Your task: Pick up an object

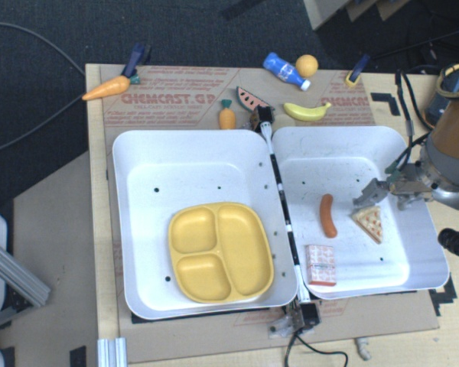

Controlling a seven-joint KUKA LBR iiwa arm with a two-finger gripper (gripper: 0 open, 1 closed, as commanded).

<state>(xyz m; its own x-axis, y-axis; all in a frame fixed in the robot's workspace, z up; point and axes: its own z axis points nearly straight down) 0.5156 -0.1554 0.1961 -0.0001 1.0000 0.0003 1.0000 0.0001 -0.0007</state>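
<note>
Hovering: gripper (372, 195) over the right bin (344, 147), just above the pizza slice (369, 224)
Finger state: cannot tell
Nearby: sausage (328, 215) left of slice; small carton (320, 264) near front wall
Left bin (138, 167): yellow divided plate (219, 251)

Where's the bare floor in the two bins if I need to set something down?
Left bin: bare strip along the back wall and left side, around the yellow divided plate. Right bin: bare back half, behind the sausage. Crowded toward the right bin's front and right: sausage, pizza slice, small carton, and the gripper at the pizza.
</note>
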